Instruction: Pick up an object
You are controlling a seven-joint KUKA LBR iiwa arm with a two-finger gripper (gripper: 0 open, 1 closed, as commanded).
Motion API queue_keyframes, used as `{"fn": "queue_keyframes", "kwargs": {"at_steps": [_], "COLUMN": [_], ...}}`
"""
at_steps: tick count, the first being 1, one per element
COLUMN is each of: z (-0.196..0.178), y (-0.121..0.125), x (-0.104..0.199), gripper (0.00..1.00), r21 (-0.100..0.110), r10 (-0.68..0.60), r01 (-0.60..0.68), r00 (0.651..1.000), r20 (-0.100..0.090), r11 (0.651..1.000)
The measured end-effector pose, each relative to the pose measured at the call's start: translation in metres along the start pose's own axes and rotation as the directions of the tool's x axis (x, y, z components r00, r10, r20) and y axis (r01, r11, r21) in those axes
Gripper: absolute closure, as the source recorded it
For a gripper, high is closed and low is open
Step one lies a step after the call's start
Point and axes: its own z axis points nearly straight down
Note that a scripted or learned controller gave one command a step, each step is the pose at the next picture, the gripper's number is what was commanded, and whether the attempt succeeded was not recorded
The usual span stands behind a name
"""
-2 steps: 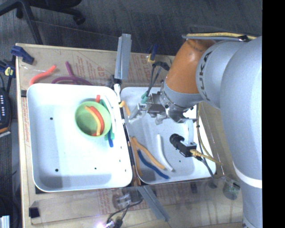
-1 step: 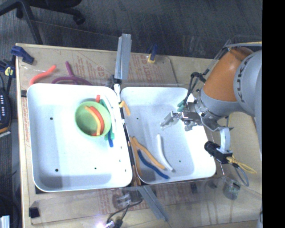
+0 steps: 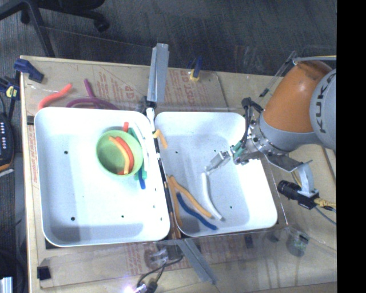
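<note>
Robotics test bench in a laboratory or workshop setting.

Evidence: a plywood bench (image 3: 240,86) carries two shallow white bins, the left bin (image 3: 57,189) and the right bin (image 3: 194,129), set side by side and parted by a metal rail (image 3: 157,71) running to the bench's far edge. A grey industrial arm (image 3: 297,109) with an orange band stands at the bench's right edge. Blue clamps (image 3: 27,68) grip the far left corner and far edge. Loose cabling (image 3: 151,273) hangs at the near edge. Dark carpet (image 3: 229,28) lies beyond the far edge, with the wheeled base of an office chair (image 3: 57,14) on it.
</note>
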Motion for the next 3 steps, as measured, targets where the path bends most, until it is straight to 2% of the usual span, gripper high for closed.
{"fn": "queue_keyframes", "kwargs": {"at_steps": [1,2,3], "z": [0.147,0.111,0.143], "y": [0.012,-0.015,0.004], "x": [-0.024,0.045,0.05], "gripper": [0.0,0.0,0.0], "r21": [-0.002,-0.001,-0.007], "r10": [-0.083,-0.188,-0.094], "r01": [0.083,0.188,0.094], "r00": [0.997,0.982,0.995], "r20": [0.001,0.0,0.029], "r11": [0.997,0.982,0.996]}}
